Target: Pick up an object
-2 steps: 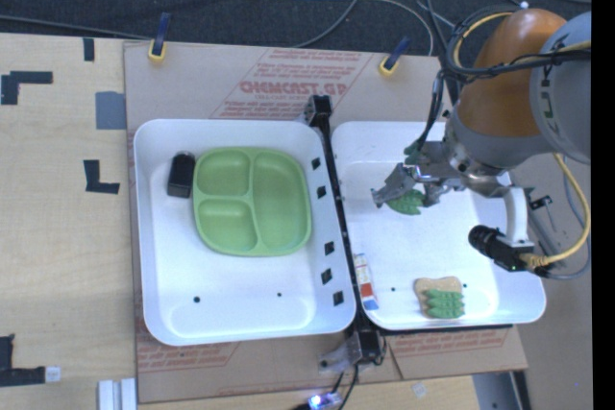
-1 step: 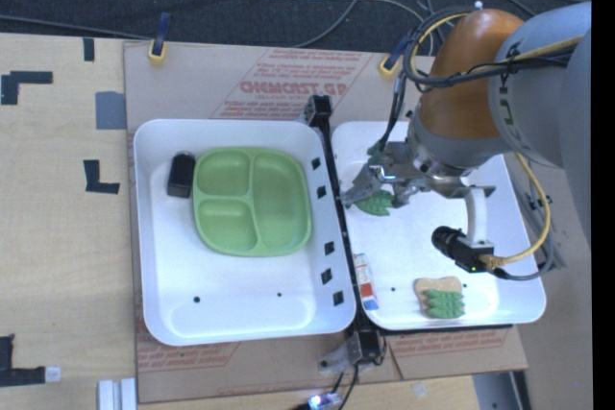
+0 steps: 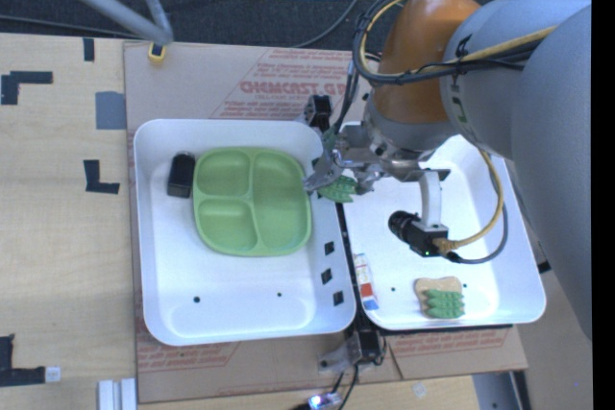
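White bins (image 3: 154, 235); tool (image 3: 332, 176) clamped on small green object (image 3: 338, 190), long axis indiscernible.

Reaching in from the right of the camera view as one thick grey arm (image 3: 538, 82), bulking large along that side. Capped above the wrist by a rounded orange band (image 3: 423, 43), with yellow and grey cables looping over and round it. Angled down from the band toward the divider (image 3: 336, 235) where the two bins meet. Ending in the gripper (image 3: 332, 178), set just above that divider's upper stretch, metal fingers (image 3: 322, 170) pointing leftward over it. Closed on a small green object (image 3: 338, 190), seen pinched at the tips right beside the divider.
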{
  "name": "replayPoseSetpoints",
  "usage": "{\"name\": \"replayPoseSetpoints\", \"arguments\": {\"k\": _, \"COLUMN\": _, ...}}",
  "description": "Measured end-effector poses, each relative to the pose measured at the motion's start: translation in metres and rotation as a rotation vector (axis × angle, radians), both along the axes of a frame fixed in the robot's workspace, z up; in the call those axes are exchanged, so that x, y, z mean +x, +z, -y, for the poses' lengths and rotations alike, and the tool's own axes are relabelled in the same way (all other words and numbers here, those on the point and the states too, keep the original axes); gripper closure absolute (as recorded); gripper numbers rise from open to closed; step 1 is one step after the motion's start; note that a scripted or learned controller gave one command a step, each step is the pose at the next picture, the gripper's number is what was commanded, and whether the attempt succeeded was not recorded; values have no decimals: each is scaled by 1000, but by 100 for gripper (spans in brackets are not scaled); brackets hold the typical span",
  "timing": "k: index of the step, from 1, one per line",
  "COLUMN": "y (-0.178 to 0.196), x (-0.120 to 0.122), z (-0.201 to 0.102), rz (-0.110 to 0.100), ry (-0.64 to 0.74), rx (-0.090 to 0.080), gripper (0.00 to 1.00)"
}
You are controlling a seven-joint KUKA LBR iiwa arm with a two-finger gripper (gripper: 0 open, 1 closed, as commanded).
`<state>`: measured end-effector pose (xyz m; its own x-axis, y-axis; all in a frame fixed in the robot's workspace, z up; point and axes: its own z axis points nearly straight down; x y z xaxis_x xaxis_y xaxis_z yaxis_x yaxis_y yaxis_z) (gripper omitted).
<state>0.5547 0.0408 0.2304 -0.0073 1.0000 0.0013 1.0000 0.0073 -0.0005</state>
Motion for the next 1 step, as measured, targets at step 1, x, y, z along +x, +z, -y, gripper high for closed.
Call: {"name": "replayPoseSetpoints", "arguments": {"k": 1, "y": 0, "x": 20, "z": -54, "rz": 0, "ry": 0, "rx": 0, "gripper": 100}}
